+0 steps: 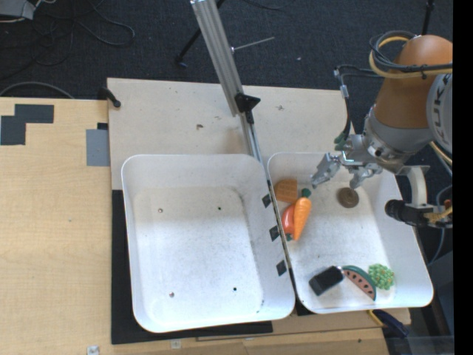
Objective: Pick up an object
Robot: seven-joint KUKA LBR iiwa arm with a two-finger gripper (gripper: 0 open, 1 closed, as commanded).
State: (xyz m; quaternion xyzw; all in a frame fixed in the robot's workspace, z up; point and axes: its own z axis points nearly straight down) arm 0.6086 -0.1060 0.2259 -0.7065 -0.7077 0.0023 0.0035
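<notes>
My gripper (342, 177) hangs over the upper part of the right bin (403, 261), with its fingers spread open and nothing between them. Just below it a small round brown disc (348, 197) lies on the bin floor. To the left, against the bin's left wall, an orange carrot (301, 214) with a green tip rests beside a brown block (286, 190) and a red piece (288, 223). Near the front of this bin lie a black block (325, 279), a watermelon slice (361, 280) and a green bunch (381, 275).
The left bin (192, 235) sits beside the right one, and black clips (274, 232) run along their shared wall. A slanted aluminium rail (222, 58) rises behind the bins. The grey and orange arm (414, 87) comes in from the right.
</notes>
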